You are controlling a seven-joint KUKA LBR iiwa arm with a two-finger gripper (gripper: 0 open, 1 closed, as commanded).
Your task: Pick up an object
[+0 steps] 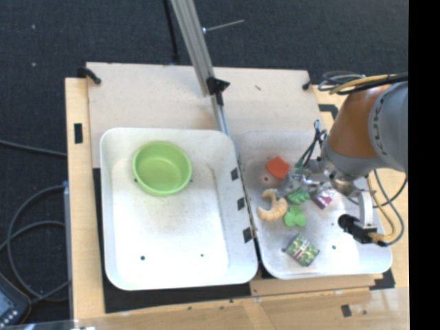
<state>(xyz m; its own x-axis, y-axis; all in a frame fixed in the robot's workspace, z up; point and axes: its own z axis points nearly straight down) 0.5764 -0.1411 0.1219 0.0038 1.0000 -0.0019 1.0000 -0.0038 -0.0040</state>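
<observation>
Gripper (301,184) low in the right bin (364,256).
Green toy (298,197) lies just beneath it; whether the claw is wide, I cannot tell.

Left bin (124,253): holds a green bowl (162,168), upright, near its upper left corner.
Right bin (357,256): holds an orange block (277,167), a tan curved piece (272,207), two green pieces (295,207) and a green patterned packet (302,249).
Arm (364,126): reaches in from the right, orange band above the wrist.
Gripper (304,182): low over the right bin, just beside the upper green piece.
</observation>
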